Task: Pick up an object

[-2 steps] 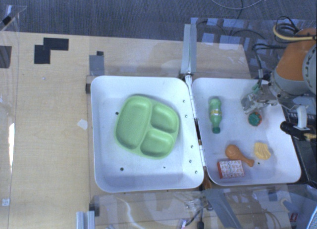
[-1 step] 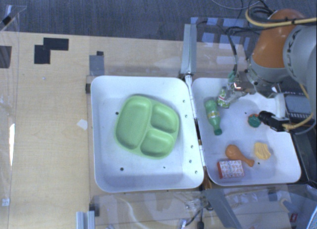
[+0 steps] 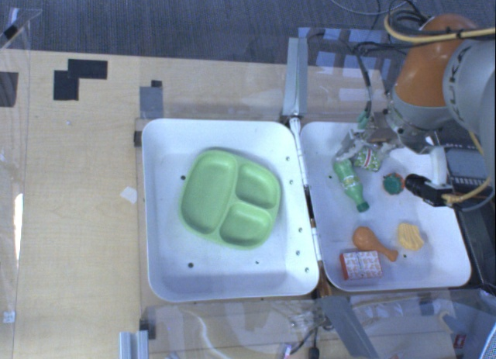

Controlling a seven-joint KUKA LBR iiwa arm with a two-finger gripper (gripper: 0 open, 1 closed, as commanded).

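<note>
I am watching the gripper (image 3: 370,142) hovering low at the far side of the right bin (image 3: 457,276), just above the green bottle (image 3: 350,182); lining up a grasp, I judge; grip state — cannot tell.

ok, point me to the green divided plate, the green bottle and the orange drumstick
green divided plate (image 3: 230,198), camera view, on its centre ridge
green bottle (image 3: 350,184), camera view, mid-body
orange drumstick (image 3: 366,238), camera view, on its rounded thick end
</note>
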